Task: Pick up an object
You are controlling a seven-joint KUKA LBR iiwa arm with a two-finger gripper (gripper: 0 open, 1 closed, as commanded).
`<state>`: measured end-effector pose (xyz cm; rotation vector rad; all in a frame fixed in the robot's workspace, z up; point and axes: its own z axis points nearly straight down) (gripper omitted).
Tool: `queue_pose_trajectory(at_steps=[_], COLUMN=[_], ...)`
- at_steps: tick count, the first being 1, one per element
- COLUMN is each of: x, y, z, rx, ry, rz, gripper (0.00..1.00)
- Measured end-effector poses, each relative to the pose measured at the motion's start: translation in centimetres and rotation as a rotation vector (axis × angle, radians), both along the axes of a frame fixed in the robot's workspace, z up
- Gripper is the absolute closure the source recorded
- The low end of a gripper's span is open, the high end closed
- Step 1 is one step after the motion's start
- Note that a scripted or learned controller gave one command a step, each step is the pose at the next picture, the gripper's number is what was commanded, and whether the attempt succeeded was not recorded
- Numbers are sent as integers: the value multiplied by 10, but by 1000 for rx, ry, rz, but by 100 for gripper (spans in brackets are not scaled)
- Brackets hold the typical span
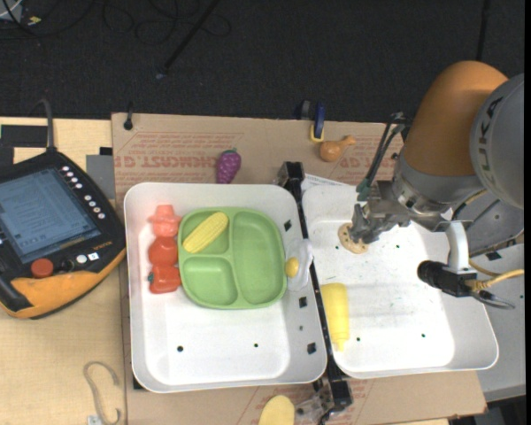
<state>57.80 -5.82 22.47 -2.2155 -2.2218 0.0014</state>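
Observation:
My gripper (363, 230) hangs low over the upper left part of the right bin (425, 326), right above a small tan round object (351, 238) lying on the bin floor. The object peeks out beneath the gripper's tip. A yellow banana-like piece (336, 313) lies along the right bin's left wall. In the left bin (212, 352) a green divided plate (234, 258) carries a yellow corn cob (203, 230), and a red-orange bottle-shaped toy (164, 251) lies beside it. A small yellow piece (292, 268) sits at the plate's right edge.
Behind the bins on the cardboard rest a purple grape toy (228, 165) and an orange duck-like toy (335, 148). A yellow object (277, 409) lies at the front edge. A teach pendant (40, 228) sits at the left. A black cable fitting (451, 279) juts over the right bin.

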Motion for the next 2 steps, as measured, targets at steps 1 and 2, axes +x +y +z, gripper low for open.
queue_pose_trajectory(at_steps=[1, 2], x=[24, 33], y=[53, 100], z=[3, -6], rx=[0, 0], ry=[-3, -2], rz=[1, 0], gripper=[100, 100])
